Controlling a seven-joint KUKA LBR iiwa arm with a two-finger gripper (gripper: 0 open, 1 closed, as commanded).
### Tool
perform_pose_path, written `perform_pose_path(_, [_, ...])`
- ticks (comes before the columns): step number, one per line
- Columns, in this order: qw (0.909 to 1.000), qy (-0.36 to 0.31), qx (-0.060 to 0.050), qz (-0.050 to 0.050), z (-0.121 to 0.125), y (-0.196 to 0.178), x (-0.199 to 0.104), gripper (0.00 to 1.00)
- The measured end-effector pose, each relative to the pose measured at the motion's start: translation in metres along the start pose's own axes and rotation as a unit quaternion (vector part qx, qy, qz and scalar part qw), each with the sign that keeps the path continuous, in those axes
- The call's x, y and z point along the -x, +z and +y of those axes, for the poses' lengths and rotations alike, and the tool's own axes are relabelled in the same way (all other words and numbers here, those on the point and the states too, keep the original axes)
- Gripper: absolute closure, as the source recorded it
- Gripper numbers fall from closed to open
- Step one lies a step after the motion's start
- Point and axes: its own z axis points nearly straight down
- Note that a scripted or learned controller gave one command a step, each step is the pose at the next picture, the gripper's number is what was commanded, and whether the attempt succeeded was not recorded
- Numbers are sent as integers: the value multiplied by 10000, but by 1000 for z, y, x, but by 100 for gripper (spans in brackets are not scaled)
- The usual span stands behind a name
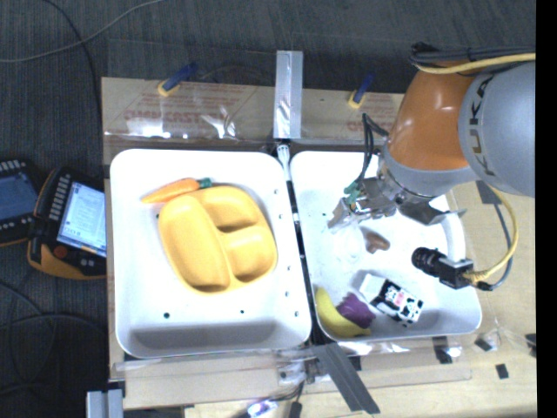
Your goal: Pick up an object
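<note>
Camera view: "KUKA" on grey arm; fingers over right bin, open/shut can't tell

Dark grey carpet, black cables

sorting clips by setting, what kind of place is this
Probably a robotics lab's grasping test bench. Two white bins sit side by side on a board over carpet, a KUKA arm reaches into the right one, and a teach pendant lies on the floor at the left.
</note>
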Motion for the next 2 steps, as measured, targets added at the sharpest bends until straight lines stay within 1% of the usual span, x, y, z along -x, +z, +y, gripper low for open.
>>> perform_pose_path(1, [9999, -106, -4, -5, -55, 8, 32, 100])
perform_pose_path(2, [9937, 1123, 4, -16, -30, -32, 87, 100])
